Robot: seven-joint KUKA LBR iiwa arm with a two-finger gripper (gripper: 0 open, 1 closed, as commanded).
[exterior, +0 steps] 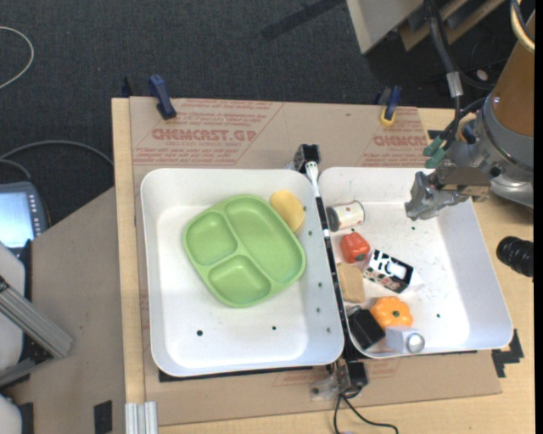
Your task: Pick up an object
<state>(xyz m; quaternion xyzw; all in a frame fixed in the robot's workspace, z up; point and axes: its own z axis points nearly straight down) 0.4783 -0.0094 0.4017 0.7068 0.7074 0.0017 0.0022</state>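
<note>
The floor (212, 42) is dark grey carpet. On it stands a desk (254, 127) with a brown board on top. Red letters (202, 134) are printed on the board. 2 clamps hold the board at the far edge: a blue clamp (161, 95) on the left and a blue and yellow clamp (389, 106) on the right. A thin white cable (21, 51) curls on the floor at the top left. A silver rail (34, 318) lies at the lower left. A pale box (386, 21) sits at the top. Black wires (356, 411) hang at the front edge. The light is soft and even.
</note>
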